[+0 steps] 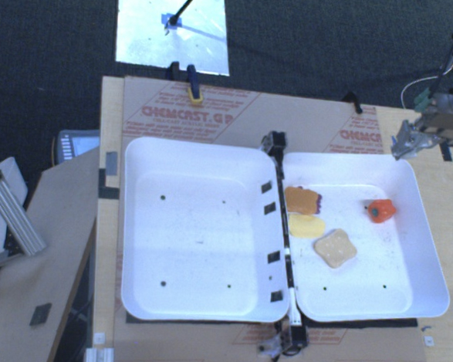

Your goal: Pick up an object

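Observation:
The right bin (420, 294) holds a red-orange tomato-like piece (380, 210) at its right side. Near its left wall lie an orange-brown toy food piece (302, 200), a flat yellow piece (307, 227) just below it, and a tan toast-shaped piece (335, 248). My gripper (406, 147) hangs above the far right corner of the right bin, up and to the right of the tomato. Nothing shows between its fingers.
The left bin (138, 286) lies beside the right one, joined by black clips (275, 143) along the shared wall. A cardboard sheet (216, 114) underlies both. A shiny metal plate (174, 26) lies at the back, and a metal rail (8, 207) at the left.

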Controlling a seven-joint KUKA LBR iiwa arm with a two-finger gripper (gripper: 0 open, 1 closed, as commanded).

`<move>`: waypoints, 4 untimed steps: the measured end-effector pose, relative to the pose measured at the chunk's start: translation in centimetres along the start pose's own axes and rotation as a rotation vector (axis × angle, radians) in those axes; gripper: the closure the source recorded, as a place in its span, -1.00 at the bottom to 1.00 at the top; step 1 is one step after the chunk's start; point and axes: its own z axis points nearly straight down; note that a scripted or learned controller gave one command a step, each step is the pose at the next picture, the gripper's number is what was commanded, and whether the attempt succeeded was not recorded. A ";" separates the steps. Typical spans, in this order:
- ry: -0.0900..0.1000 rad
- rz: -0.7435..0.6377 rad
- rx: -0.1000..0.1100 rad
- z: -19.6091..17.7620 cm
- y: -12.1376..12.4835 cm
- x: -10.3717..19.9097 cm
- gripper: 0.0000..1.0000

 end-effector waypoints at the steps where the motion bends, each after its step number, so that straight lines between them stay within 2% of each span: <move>1: 0.003 0.001 0.019 5.5 -5.8 7.8 1.00; 2: 0.004 -0.002 0.016 6.6 -10.0 16.3 1.00; 3: 0.002 0.004 0.003 -0.9 -6.5 20.6 1.00; 4: 0.005 0.000 0.007 -6.0 -9.7 26.6 1.00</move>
